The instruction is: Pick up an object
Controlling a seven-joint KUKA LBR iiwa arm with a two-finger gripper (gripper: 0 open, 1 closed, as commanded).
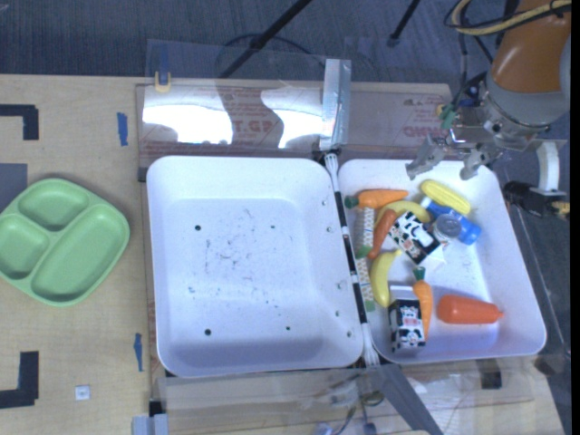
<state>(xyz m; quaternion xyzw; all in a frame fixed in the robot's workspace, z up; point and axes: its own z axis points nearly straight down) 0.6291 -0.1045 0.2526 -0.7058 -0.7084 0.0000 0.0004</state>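
Observation:
My gripper hangs open above the far edge of the right bin, its two fingers spread with nothing between them. Just below it in the bin lie a yellow banana-shaped toy, a blue bottle and an orange carrot. Further down are a black-and-white cow-patterned box, a yellow banana, a second small cow-patterned box, a thin carrot and a fat orange carrot.
The left bin sits beside the right one, divided by a raised rim. A green sectioned plate rests on the wooden bench at the far left. A clear panel stands behind the bins.

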